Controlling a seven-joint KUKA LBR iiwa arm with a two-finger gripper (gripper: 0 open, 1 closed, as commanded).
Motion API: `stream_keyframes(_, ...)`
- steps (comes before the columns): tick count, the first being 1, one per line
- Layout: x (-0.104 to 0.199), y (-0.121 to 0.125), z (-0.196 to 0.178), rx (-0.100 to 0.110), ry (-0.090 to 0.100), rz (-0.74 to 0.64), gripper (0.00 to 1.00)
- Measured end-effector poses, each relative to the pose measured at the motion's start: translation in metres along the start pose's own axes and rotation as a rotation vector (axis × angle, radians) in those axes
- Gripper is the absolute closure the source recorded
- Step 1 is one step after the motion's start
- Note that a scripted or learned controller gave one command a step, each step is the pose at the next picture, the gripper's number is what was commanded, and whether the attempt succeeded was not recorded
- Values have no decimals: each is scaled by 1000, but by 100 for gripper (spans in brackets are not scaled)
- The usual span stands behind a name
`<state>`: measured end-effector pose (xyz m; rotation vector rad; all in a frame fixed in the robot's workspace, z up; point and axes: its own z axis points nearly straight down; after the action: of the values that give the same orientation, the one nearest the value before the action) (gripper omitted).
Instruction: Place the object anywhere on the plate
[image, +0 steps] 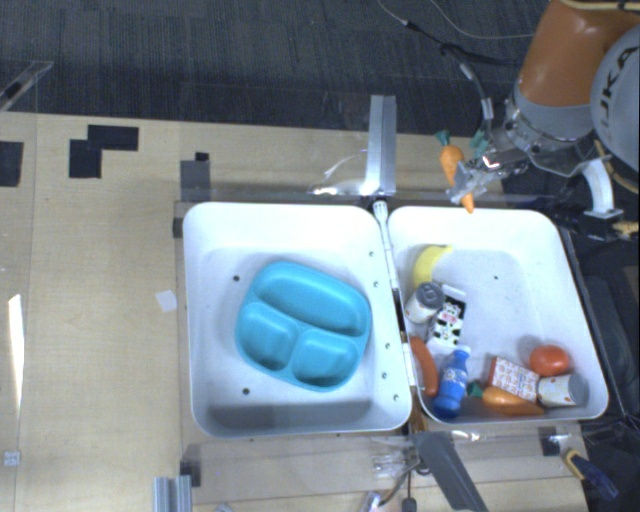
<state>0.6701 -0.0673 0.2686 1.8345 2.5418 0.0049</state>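
A small orange object (453, 158) sits up at the gripper (466, 178), above the far edge of the right bin (560, 250). It looks like a little carrot with a bit of green on top. It is right by the gripper, but I cannot tell if the gripper is holding it, or if the gripper is wide or narrow. A second small orange bit (467, 203) shows just below, over the bin's rim.

The plate (303, 325) is blue and has three parts in it. It lies in the middle of the left bin (215, 300), well apart from the orange object.

The arm (575, 70) comes in from the top right corner, with its orange band high up and grey parts under it.

The right bin holds many things. A yellow thing (430, 262) lies near the far left side. Just below it is a small grey round thing (429, 296), next to a white card with dark marks (447, 318). A blue bottle (453, 380) lies near the front, beside a long red-orange thing (424, 365) that rests along the left wall. At the front right are a printed box (513, 379), a red-orange round thing (549, 359) and a long orange thing (508, 402).

Both bins sit side by side on the pale worktop (90, 330). Black shapes (98, 148) mark its far left part.
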Motion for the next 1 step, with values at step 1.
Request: stream_keyframes(1, 90, -42, 72, 5, 3, 175, 100)
